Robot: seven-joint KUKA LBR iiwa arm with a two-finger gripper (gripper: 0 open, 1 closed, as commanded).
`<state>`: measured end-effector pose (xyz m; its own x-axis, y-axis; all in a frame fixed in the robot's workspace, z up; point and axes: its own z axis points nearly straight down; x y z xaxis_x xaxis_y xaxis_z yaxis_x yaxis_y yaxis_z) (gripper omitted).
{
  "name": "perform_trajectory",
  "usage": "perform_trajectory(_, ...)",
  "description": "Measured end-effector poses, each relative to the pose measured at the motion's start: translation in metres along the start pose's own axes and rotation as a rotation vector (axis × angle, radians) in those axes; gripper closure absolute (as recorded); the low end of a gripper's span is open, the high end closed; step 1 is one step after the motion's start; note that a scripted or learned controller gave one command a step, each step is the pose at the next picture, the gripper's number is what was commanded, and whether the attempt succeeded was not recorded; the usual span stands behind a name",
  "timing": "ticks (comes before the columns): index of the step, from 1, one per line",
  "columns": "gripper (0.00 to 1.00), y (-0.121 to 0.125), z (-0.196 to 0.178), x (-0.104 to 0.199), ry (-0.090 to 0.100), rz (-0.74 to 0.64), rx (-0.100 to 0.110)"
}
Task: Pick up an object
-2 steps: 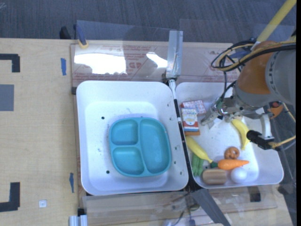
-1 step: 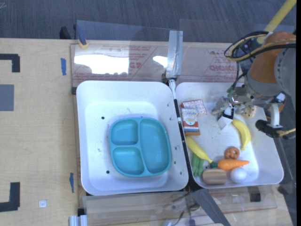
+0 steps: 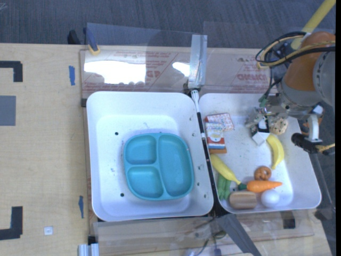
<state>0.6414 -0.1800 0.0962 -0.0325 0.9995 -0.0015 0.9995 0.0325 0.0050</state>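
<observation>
The gripper (image 3: 265,122) hangs low in the right bin (image 3: 306,193), its state impossible to tell, just beside a cookie (image 3: 278,125) and above a banana (image 3: 275,150). Farther off lie a carton (image 3: 216,135), carrot (image 3: 263,185) and egg (image 3: 270,198). A blue tray (image 3: 157,165) sits in the left bin (image 3: 101,143).

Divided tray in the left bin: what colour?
Light blue, seen in the camera view: the divided tray sits in the left bin.
</observation>
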Motion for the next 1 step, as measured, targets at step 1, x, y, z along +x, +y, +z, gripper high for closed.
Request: perform_trajectory(1,1.00,-0.0287,-0.1025,0.0480,0.001,0.087,-0.003)
